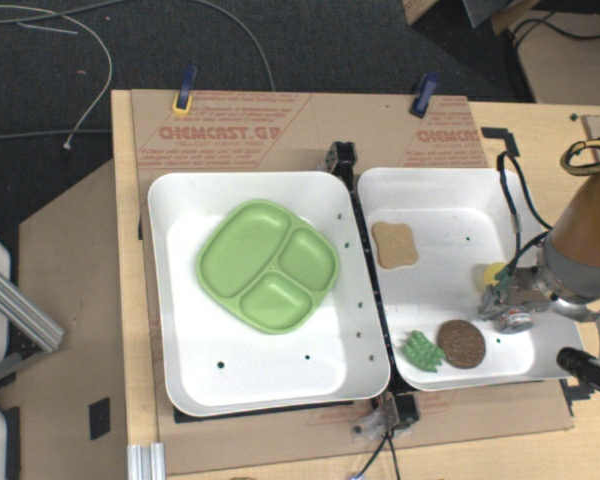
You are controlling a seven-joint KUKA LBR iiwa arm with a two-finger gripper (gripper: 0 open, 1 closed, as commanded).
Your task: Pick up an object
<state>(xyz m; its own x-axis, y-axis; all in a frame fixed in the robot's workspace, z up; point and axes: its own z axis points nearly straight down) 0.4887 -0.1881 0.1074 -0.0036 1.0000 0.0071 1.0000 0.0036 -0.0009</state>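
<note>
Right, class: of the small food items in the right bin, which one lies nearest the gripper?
The round brown patty. It lies just below-left of the gripper, while the green leafy piece sits further left and the tan bread slice is towards the bin's far left.

— Any lettering to read?
— Yes, printed in red on the cardboard sheet point(280, 118) under the two bins. Left of centre, behind the left bin point(170, 268): "CHEMCAST GP", with the last letters running toward the sheet's middle and hard to make out.
— More of it elsewhere?
— Same red print again behind the right bin point(430, 183), near the blue clamp point(424, 95): partly readable as "CHEMCAST", cut short by the bin's rim. Faint red lines of smaller print slanting beside both marks, too small to read.
— Anything on the green plate point(268, 265) or on the items in the bins?
— Nothing legible there.
</note>
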